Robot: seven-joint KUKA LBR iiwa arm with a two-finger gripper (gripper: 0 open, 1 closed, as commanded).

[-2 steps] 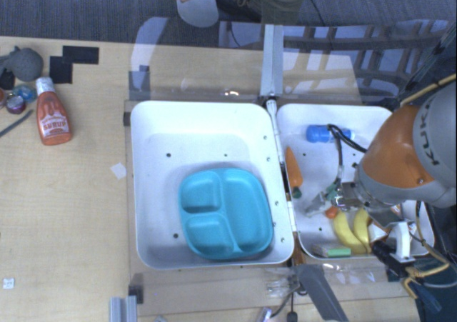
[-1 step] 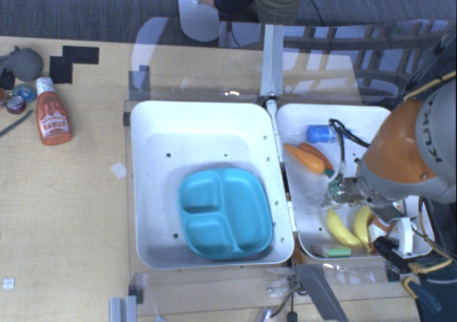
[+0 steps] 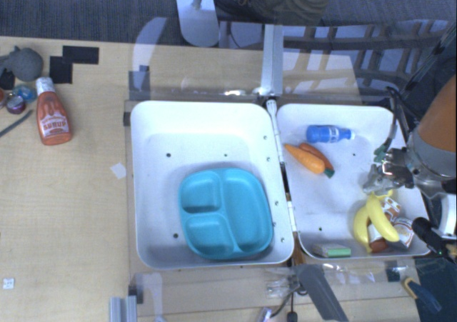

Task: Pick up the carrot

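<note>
Spanning most of the view, the wooden bench [image 3: 71, 206] carries two shallow white bins side by side. The left bin [image 3: 153, 170] holds a blue divided tray [image 3: 225, 212] lying flat toward its near half. The right bin [image 3: 314, 206] holds several smaller things. The arm [image 3: 435, 135] comes in from the right edge, its grey and orange body hanging over the right side of that bin. The gripper [image 3: 382, 174] sits low over the bin's right part, just above the bananas, and whether it is spread or pressed together cannot be told from this angle; nothing is seen between its tips.

A bunch of yellow bananas [image 3: 375, 220] lies by the bin's near right corner, with a small packet [image 3: 400, 231] beside it. The carrot [image 3: 308, 158] lies on the bin floor near the left wall, in the far half, slanting with its green end toward the near right, well apart from the gripper. A blue bottle [image 3: 328, 133] lies on its side just beyond the carrot. A small green bar [image 3: 335, 250] rests by the near wall.

Out on the bench at far left, an orange sauce bottle [image 3: 53, 119] lies flat.
</note>
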